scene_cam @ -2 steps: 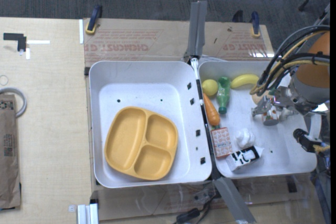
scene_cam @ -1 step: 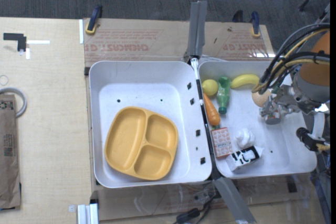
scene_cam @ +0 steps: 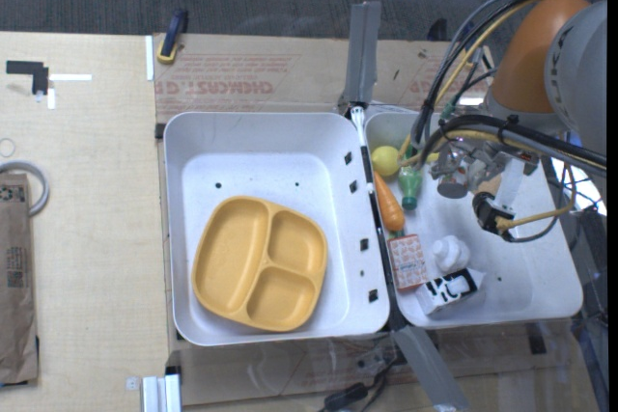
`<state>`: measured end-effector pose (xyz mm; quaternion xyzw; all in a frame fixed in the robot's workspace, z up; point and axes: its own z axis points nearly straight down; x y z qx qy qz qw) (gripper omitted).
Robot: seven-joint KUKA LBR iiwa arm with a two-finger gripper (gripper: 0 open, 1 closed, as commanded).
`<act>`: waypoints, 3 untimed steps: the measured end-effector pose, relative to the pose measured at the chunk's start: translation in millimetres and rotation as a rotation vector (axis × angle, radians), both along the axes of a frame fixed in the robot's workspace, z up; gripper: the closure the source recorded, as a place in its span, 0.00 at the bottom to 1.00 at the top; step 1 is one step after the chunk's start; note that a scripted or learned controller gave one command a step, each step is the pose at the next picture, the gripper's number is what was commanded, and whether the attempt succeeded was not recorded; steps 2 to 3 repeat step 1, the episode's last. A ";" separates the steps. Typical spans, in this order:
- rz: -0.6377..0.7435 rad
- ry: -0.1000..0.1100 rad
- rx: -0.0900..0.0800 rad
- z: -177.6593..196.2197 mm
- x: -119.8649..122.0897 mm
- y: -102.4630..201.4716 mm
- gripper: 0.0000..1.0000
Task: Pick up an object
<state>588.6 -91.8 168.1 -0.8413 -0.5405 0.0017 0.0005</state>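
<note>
The right bin [scene_cam: 541,289] holds several small items along its left side: a yellow lemon-like ball [scene_cam: 385,159], a green bottle [scene_cam: 409,185], an orange carrot [scene_cam: 388,205], a small patterned carton [scene_cam: 407,262], and a white bottle with a black label [scene_cam: 450,271]. My gripper [scene_cam: 462,167] hangs over the upper middle of this bin, just right of the green bottle and the yellow ball. Cables and the wrist body cover its tips.
The left bin [scene_cam: 241,142] carries a yellow divided plate [scene_cam: 260,262]. A grey divider post [scene_cam: 362,53] rises between the bins at the back. Cables loop around the wrist on the right. A brown paper bag [scene_cam: 14,275] lies at far left on the bench.
</note>
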 end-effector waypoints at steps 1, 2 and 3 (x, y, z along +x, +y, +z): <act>0.224 0.000 -0.001 48.5 19.6 52.5 1.00; 0.224 0.000 -0.001 48.5 19.6 52.5 1.00; 0.224 0.000 -0.001 48.5 19.6 52.5 1.00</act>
